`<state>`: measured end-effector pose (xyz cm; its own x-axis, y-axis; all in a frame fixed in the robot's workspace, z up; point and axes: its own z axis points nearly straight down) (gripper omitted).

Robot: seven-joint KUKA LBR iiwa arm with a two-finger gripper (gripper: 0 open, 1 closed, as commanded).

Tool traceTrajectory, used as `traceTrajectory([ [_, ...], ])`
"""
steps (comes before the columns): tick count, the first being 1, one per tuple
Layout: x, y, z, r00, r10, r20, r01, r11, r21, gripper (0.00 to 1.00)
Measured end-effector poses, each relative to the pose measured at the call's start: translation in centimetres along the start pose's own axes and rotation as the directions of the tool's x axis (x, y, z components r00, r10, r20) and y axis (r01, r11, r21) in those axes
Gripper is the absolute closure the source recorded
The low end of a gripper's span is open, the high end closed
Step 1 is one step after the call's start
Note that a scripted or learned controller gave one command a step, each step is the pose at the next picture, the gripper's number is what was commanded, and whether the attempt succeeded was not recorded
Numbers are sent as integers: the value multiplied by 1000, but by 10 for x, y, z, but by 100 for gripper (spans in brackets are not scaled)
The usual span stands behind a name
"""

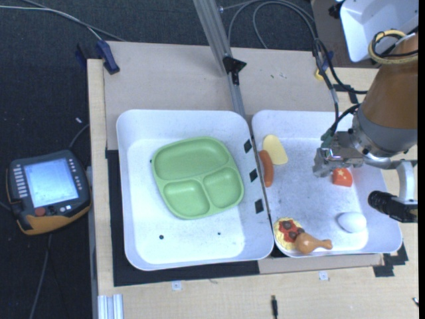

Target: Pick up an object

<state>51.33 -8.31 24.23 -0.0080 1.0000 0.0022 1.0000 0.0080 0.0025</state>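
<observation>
Orange toy (342, 177) sits just under gripper (330, 166), right bin (292, 121) far side. Cannot tell gripper state. You go down, squeeze.

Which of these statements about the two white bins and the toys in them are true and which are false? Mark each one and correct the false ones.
1. The green divided plate lies in the left bin. True.
2. The hot dog lies in the green plate. False: it lies in the right bin, beside the divider.
3. The white egg lies in the right bin. True.
4. The pincer is over the left bin. False: it is over the right bin, beside the small orange toy.
5. The chicken drumstick lies near the right bin's front edge. True.
</observation>
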Motion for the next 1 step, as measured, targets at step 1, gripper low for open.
traceTrajectory([
  [1,51,8,12,1000,2,-1,-2,1000,5,100],
])
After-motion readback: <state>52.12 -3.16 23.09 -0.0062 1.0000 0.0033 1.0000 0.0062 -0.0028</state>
